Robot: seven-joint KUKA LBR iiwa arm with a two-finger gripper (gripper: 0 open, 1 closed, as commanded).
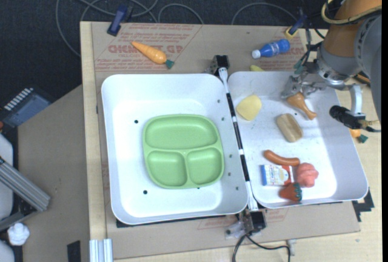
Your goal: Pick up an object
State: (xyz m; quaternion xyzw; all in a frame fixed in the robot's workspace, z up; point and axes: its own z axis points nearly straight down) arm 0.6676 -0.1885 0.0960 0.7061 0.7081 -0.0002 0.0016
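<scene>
Here the gripper [301,90] sits low over the far end of the right bin [345,176], with the grey arm and its orange band rising behind it toward the upper right. Just below its tip, and seemingly touching it, lies a small orange piece [302,105], slanting toward the bin's middle; whether the claw is open, closed or pinching that piece cannot be told from this angle. Taking the right bin as the landmark: a pale yellow lump [248,107] rests near its left wall, a tan bread roll [290,127] lies near its centre, and toward its near end sit a red sausage [280,158], a small printed carton [276,175], a pink lump [307,174] and a strawberry [291,192], clustered close together. Left of this bin, touching along the shared edge, is the left bin [121,109] holding a green divided tray [182,150]. Beyond the right bin's far rim, on the bench, a blue and white bottle [271,49] lies on its side; farther left of it lies a toy carrot [151,53]
</scene>
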